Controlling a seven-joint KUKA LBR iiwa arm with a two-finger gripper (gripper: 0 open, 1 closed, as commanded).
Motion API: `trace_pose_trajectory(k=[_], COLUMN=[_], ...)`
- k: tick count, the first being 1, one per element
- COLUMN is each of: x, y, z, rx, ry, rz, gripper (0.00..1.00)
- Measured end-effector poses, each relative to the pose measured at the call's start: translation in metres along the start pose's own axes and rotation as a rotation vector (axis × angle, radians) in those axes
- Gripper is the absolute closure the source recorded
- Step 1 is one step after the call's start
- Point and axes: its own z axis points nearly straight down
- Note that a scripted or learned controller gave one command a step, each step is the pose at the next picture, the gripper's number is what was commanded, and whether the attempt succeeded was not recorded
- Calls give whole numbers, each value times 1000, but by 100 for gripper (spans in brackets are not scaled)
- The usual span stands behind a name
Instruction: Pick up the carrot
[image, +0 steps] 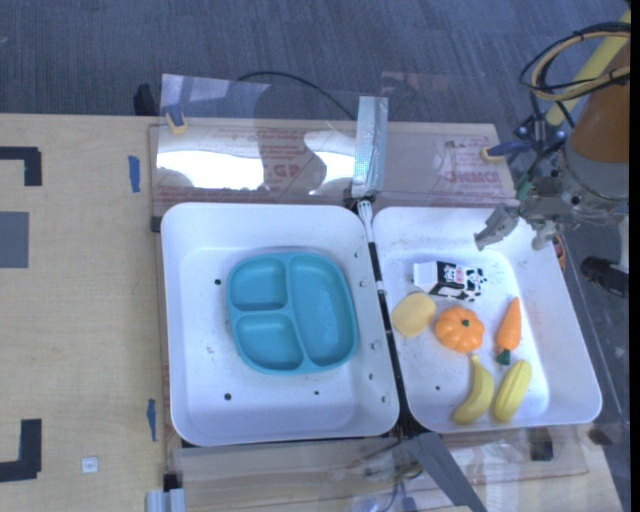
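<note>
A pale wooden tabletop fills the left of the frame and carries two shallow white bins side by side. The left bin, at the centre of the frame, holds a teal divided plate with three compartments. The right bin, at centre right, holds a cluster of toy foods. A sheet of clear plastic lies behind both bins along the upper middle of the frame.

The grey arm, with its orange band, enters at the upper right, and its hand hangs over the upper right part of the right bin, fingers spread apart and grasping nothing.

In the right bin, a black-and-white carton lies near the bin's centre. Below it sits an orange pumpkin, with a pale yellow lemon just to its left. Two yellow items lie at the lower right of the bin: a banana and, just beside it on the right, a corn cob. The carrot lies to the right of the pumpkin, orange tip pointing toward the top of the frame, its green end near the corn cob, well below the hand.
</note>
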Motion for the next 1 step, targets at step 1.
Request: trace_pose_trajectory(k=[1], x=[-19], y=[-60], z=[104], rx=[-8], ry=[-4], rz=[-132], gripper=[0])
